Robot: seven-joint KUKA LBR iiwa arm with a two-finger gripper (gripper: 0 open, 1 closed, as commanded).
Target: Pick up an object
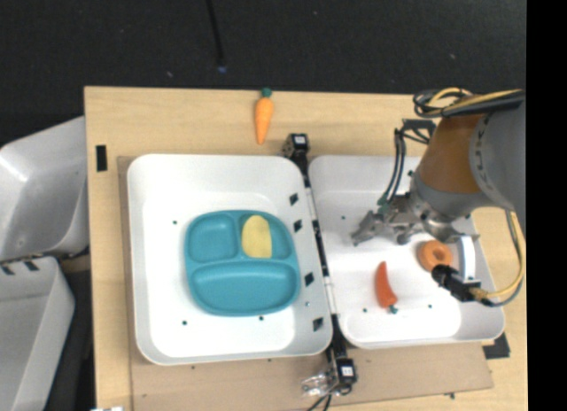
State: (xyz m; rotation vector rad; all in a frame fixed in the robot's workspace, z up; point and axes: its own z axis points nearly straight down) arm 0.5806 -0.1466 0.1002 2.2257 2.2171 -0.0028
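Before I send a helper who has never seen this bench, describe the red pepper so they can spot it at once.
Find the right-hand white bin, where the grey arm reaches in. On its floor, near the front, lies the red pepper: small, slim, with a green stem tip. Its one neighbour, an orange round thing, sits to its right beside the arm; the pepper alone is red and long.

Wooden bench [177, 117] carries two white bins [151, 312] side by side; toy carrot [263, 117] near far edge.
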